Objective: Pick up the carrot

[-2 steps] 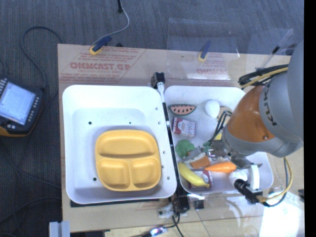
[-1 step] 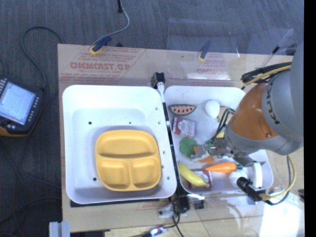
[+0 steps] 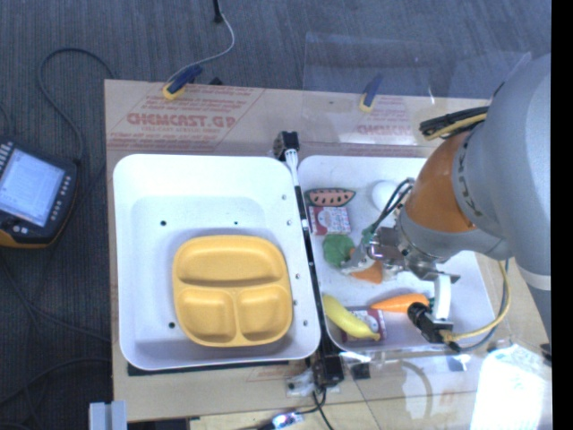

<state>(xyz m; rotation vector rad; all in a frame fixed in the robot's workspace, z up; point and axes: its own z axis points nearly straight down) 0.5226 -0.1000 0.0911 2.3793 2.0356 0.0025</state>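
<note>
Watch the target mix-up first. The gripper sits low in the right bin, and the nearest orange thing is not the carrot. It's a small orange wedge just beside and below the gripper tip. The carrot lies a bit further toward the near wall, just past that wedge, pointing roughly across the bin. If the gripper closes where it is, you'd prob get the wedge or nothing.

Second risk is crowding. A green piece sits just to the gripper's far-left side, and a banana lies near the carrot's thin end, partly on a red/white packet. A sloppy descent could shove these together or pinch two at once.

Third, a black-and-white fitting w/ a yellowish cable hangs right at the carrot's thick end. It may block a clean approach from that side or drag the carrot.

Pose: the arm comes in from the right, its orange band over the bin's middle and the wrist bent down toward the bin floor. The grey link hides much of the tool, so you can't tell whether the gripper is spread or closed, and nothing is visibly held. Judged from this, the pick isn't made yet. You'd need a shift toward the near wall before closing.
</note>
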